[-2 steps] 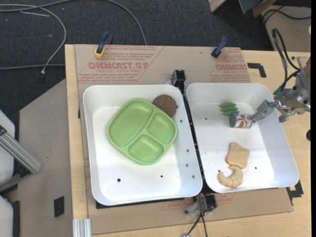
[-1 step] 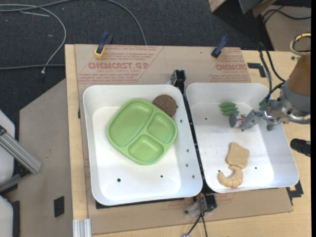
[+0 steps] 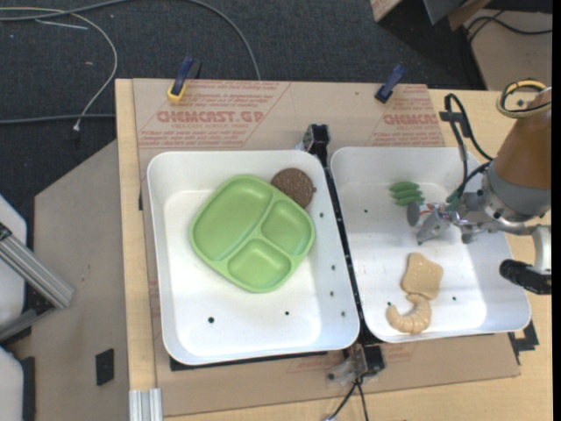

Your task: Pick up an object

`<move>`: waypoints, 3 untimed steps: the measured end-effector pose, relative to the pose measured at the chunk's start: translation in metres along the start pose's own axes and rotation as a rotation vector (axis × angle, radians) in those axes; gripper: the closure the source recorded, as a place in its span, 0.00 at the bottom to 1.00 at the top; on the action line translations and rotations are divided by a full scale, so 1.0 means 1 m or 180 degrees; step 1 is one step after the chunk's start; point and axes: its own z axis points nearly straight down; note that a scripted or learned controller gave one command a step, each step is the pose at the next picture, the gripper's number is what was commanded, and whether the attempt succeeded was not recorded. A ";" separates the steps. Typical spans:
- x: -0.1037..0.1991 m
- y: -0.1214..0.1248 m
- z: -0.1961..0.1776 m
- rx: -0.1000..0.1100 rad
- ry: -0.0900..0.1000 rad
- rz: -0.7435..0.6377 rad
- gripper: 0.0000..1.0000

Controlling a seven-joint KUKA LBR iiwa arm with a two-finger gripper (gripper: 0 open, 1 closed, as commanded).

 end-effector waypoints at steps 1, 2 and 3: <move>0.001 0.000 0.032 -0.0003 -0.0001 -0.0001 0.00; 0.001 0.001 0.018 -0.0021 -0.0005 -0.0001 1.00; 0.011 0.004 -0.038 -0.0040 -0.0015 -0.0007 1.00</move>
